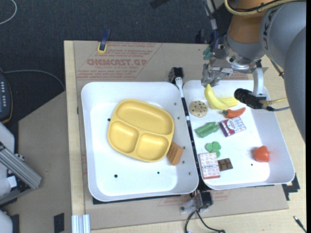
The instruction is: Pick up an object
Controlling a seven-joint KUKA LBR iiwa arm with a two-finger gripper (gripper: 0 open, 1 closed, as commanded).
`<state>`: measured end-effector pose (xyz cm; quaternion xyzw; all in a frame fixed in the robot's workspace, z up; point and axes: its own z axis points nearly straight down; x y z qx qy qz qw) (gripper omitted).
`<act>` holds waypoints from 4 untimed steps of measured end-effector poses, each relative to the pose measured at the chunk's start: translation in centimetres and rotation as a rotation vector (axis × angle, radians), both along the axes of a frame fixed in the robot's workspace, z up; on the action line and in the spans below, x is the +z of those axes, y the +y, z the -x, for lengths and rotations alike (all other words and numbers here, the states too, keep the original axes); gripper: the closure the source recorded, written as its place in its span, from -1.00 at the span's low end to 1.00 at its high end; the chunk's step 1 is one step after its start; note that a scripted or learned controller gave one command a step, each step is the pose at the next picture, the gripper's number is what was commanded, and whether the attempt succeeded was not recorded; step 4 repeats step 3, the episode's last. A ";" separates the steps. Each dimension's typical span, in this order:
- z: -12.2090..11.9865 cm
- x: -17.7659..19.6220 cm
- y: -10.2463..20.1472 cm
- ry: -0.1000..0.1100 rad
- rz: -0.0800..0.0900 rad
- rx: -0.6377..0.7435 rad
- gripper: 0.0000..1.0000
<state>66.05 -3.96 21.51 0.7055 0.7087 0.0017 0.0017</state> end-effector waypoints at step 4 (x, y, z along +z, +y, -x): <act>0.5 0.1 -0.1 0.007 0.000 -0.004 1.00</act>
